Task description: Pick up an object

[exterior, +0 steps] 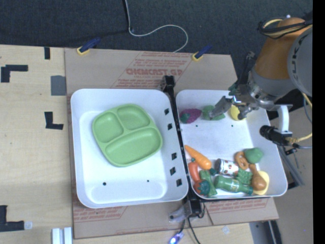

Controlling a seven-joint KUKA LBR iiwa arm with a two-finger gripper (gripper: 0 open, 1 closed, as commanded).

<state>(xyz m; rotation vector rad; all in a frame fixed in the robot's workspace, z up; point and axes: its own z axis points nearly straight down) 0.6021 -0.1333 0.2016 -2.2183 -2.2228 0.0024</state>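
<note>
Gripper [231, 108] low over the far end of the right bin [218, 136], jaws spread and released, a yellow toy [235, 113] lying between the fingers and a green toy [208, 111] just left of them. Purple-and-green toy [190, 116] sits further left. Toy food heap [228, 176] at the bin's near end; left bin [84, 136] holds a green divided plate [127, 134].

Dark carpet [61, 11] lies beyond the pale wooden surface [30, 136], where printed cardboard [152, 70] sits clipped, a white cable [152, 32] trailing.
</note>
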